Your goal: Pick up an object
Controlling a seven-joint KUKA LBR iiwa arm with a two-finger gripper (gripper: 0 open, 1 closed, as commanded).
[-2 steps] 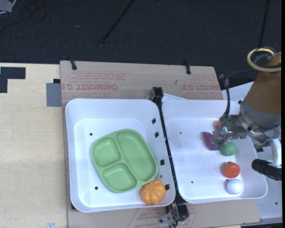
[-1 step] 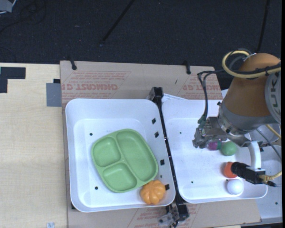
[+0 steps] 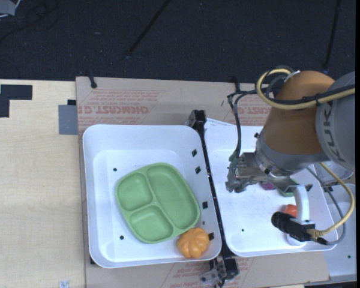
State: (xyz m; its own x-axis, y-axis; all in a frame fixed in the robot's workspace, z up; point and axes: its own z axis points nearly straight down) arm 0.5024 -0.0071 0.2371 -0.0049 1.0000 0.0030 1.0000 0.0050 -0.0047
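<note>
Arm (image 3: pixel 300 119) reaches in from view right, wrist bent down over the right bin (image 3: pixel 246 245), with the jaws low near its floor. Wide or narrow, cannot tell. Pink piece (image 3: pixel 268 185) and green piece (image 3: pixel 286 192) sit just view-right of the jaws, with an orange-red bit (image 3: pixel 291 210) below those. Orange pumpkin toy (image 3: pixel 193 243) lies down-left of the jaws in the left bin (image 3: pixel 102 161), at the edge of a green divided plate (image 3: pixel 157 203). Bins rest on cardboard (image 3: pixel 126 104) on a pale wood counter (image 3: pixel 30 191) — dark floor (image 3: pixel 168 29) beyond.
</note>
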